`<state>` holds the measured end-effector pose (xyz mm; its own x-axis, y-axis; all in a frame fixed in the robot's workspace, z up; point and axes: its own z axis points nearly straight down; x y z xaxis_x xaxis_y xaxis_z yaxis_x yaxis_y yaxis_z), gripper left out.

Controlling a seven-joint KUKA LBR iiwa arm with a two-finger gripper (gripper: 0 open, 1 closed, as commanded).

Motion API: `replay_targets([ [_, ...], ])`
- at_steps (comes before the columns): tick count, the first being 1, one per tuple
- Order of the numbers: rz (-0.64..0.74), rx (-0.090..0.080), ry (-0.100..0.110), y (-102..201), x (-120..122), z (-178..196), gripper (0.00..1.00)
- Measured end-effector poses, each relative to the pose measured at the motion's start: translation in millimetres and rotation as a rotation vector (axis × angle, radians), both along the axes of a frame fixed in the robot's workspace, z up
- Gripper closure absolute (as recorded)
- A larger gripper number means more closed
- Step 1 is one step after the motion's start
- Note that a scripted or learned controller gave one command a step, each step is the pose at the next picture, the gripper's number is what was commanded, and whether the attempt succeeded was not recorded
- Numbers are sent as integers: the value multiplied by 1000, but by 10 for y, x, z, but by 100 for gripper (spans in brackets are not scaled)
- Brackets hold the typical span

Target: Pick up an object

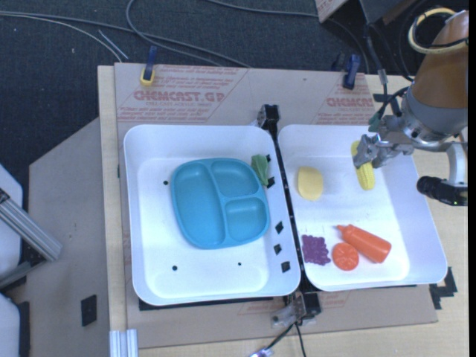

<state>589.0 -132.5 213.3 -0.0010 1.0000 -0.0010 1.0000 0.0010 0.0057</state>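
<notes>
- Camera view: the desk (223,88) bears two white bins side by side — the left bin (149,199) and the right bin (416,222).
- Jaws (369,155) hang over the right bin's upper part, right at a yellow corn cob (365,174); whether they grip it I cannot tell.
- Near the right bin's left wall lies a yellow lemon (310,183); lower down sit purple grapes (315,250), an orange slice (345,256) and a carrot (366,242).
- Left bin holds a blue divided plate (219,201) — a green item (259,168) lies at its upper right.
</notes>
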Motion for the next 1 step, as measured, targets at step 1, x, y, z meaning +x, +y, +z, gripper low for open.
replay_targets([
  [1, 4, 2, 5, 541, 88, -42, 100],
])
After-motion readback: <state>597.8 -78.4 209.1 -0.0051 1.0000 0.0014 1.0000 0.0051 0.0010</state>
